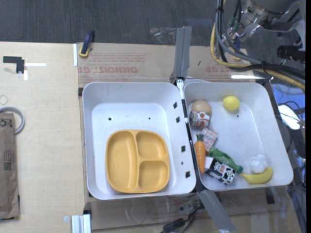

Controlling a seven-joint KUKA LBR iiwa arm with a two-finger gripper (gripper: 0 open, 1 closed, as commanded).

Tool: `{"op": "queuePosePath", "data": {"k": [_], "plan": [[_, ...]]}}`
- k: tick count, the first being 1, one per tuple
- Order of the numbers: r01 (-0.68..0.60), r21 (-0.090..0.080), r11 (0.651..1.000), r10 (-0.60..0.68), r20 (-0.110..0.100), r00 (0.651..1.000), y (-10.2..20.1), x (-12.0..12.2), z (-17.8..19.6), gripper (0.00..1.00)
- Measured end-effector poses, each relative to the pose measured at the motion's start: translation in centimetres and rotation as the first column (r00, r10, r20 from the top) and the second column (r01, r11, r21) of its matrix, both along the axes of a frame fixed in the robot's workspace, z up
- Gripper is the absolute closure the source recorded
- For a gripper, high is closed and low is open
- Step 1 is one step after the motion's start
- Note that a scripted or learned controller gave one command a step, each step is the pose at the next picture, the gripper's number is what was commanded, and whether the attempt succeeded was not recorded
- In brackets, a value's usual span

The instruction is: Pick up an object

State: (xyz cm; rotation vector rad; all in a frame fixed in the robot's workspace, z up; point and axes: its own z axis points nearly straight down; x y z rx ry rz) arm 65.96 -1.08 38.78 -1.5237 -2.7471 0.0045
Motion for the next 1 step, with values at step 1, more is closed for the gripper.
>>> {"op": "queuePosePath", "data": {"k": [1], "plan": [[-0.169, 0.000, 0.986, 0.169, 0.001, 0.986, 3.48, 0.02, 0.21, 1.00]]}}
